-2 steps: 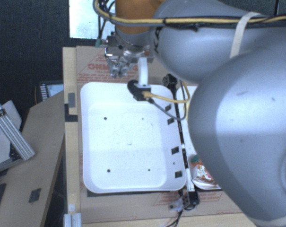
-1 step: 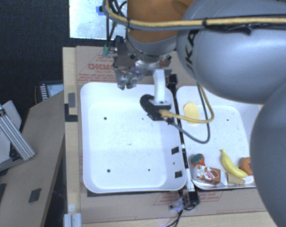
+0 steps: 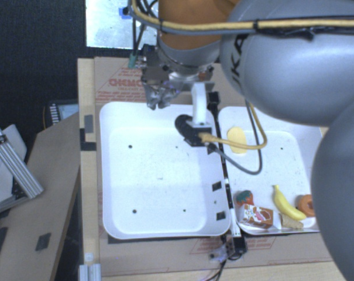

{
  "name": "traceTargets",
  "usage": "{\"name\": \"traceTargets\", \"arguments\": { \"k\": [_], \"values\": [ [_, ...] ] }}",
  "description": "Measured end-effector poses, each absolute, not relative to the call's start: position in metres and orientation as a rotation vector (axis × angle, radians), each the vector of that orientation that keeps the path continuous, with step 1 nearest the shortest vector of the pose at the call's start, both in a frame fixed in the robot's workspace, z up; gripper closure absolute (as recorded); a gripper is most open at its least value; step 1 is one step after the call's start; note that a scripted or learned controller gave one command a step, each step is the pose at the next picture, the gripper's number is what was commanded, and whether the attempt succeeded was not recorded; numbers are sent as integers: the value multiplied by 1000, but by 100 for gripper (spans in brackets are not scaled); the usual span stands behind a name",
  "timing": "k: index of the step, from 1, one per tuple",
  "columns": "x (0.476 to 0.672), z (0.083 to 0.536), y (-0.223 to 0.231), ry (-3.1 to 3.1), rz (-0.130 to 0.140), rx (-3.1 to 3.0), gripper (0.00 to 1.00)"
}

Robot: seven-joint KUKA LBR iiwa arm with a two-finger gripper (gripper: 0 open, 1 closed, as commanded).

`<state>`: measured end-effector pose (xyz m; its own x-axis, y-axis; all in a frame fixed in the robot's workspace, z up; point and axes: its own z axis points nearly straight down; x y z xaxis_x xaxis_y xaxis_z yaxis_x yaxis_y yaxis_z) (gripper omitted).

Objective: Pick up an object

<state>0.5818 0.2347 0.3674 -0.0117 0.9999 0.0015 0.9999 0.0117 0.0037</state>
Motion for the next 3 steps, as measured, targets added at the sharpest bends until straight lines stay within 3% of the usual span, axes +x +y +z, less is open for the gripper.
{"name": "traceTargets", "arguments": {
  "k": [1,2,3],
  "values": [
    [628,270,207,2219,-7,2225,100],
    [658,162,193,2221,-6,2223,100],
    [669,191,238,2229,9,2213,100]
  ]
}}
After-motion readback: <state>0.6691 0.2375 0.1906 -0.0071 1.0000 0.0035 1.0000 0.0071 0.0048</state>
